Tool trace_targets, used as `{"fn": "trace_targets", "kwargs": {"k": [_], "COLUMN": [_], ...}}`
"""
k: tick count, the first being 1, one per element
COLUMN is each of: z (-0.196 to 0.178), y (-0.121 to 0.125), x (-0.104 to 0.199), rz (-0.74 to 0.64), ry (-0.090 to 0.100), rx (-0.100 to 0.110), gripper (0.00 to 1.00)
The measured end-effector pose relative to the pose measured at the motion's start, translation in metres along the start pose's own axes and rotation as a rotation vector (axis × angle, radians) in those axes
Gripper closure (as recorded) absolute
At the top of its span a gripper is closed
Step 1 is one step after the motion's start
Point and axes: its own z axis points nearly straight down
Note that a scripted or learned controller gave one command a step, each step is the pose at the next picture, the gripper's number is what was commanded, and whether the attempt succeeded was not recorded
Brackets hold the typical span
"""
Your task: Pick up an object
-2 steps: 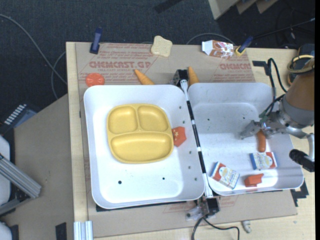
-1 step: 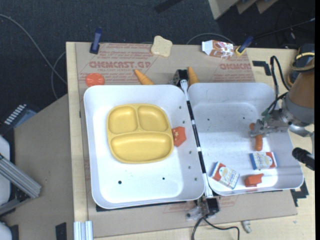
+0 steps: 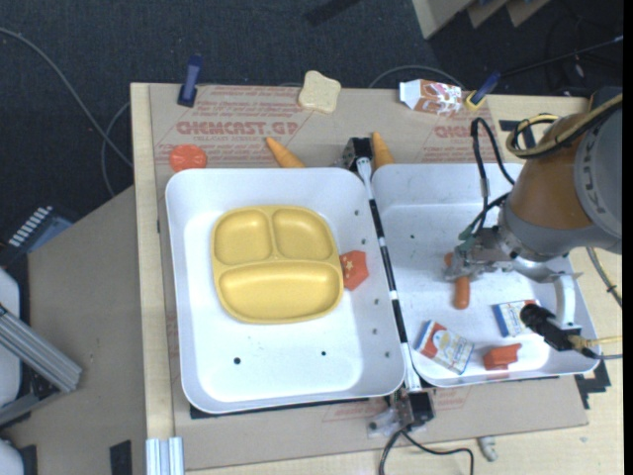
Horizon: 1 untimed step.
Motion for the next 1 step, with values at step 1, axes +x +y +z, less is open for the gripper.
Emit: {"fn": "trace_targets", "kwargs": {"k": [1], "z": [-0.1003], "y": [0.0000], "x": [0.0638], "rz": [0.000], "ry": [-0.001], "rx": [-0.002], "gripper": [1.00]}}
